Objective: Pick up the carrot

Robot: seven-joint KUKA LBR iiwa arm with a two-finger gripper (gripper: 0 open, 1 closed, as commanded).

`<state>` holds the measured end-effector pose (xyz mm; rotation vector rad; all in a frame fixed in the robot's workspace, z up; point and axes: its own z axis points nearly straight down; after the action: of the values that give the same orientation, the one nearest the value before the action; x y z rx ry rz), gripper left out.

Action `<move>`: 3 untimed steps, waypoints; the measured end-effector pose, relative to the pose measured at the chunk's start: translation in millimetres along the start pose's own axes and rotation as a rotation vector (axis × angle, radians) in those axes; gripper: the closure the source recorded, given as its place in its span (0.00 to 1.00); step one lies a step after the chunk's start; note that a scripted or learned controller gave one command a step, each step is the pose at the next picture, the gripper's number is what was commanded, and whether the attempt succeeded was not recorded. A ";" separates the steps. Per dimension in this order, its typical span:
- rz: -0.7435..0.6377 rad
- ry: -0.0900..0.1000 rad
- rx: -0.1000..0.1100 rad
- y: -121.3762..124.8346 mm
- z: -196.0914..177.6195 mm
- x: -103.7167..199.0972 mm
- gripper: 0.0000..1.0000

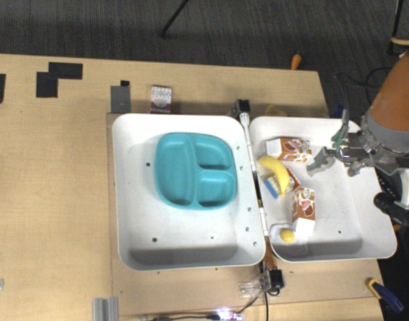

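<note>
Yellow item (286, 235) occupies the right bin's (385, 249) near corner; the carrot (294, 179), apparently the orange sliver against the banana (274, 171), sits crowded, so the end effector (338, 158), grip state indeterminable, risks seizing neighbours.

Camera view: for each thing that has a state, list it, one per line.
Teal tray: right way up in the left bin, compartments bare.
Banana: lying flat in the right bin.
Two snack packs: lying flat, apart, one on each side of the banana.
Pincer: above the right bin, beside the upper pack, holding nothing.
Carrot: can't pick it out.
</note>
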<state>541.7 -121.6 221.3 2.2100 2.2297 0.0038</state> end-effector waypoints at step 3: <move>0.522 -0.004 0.003 102.2 -11.9 -52.7 0.00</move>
<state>644.3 -173.4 233.5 2.7102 1.5839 -0.0034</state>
